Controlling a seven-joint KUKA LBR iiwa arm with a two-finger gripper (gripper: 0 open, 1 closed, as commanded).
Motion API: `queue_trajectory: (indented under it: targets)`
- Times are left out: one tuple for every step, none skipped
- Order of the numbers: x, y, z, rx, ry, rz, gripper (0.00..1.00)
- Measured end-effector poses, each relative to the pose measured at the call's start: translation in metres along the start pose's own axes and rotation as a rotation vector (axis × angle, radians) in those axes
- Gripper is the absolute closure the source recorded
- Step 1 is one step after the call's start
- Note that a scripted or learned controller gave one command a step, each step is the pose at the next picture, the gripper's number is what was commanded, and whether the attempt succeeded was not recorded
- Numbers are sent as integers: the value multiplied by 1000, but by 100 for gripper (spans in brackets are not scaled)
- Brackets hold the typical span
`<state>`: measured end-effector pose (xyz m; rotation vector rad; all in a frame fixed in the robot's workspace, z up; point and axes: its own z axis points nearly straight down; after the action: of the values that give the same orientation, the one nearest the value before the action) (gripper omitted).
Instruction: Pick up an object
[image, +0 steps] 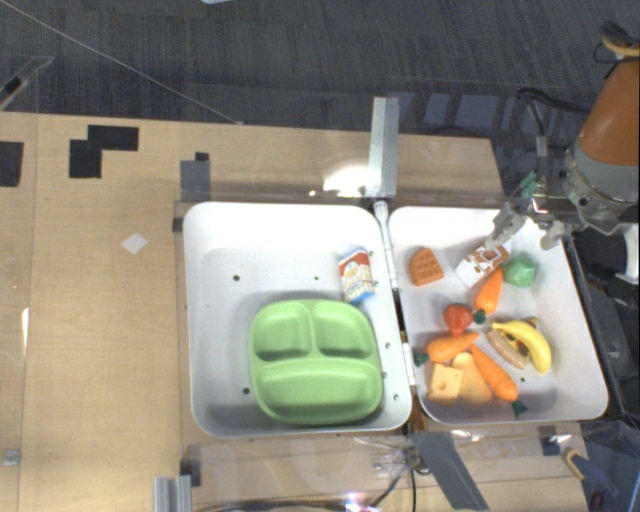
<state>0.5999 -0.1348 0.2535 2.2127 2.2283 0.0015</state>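
**Arm poised at the far right corner of the toy bin**

Camera view: the arm (612, 140) comes in from the right edge, orange band up top, wrist angled down and left over the right bin (590, 330). The gripper (527, 212) sits above that bin's far right corner, its 2 thin fingers (508, 222) spread apart with nothing between them, tips just above a small white carton (478, 264).

That carton lies tilted, long axis running from near left to far right. Just beside it sit a green block (520, 270) and an upright-pointing carrot (488, 290), stem end toward the near side. Further down: a tomato (457, 318), a banana (528, 343) curving along the right, 2 more carrots (493, 372) and a cheese wedge (446, 382). A waffle piece (426, 267) lies apart at the left.

In the left bin (215, 300), a green divided plate (316, 362) and a small milk carton (356, 276).
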Motion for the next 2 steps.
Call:
queue_trajectory:
  targets:
    - [-7, -43, 159, -3, 0, -308, 0]
    - [-6, -40, 149, -7, 0, -308, 100]
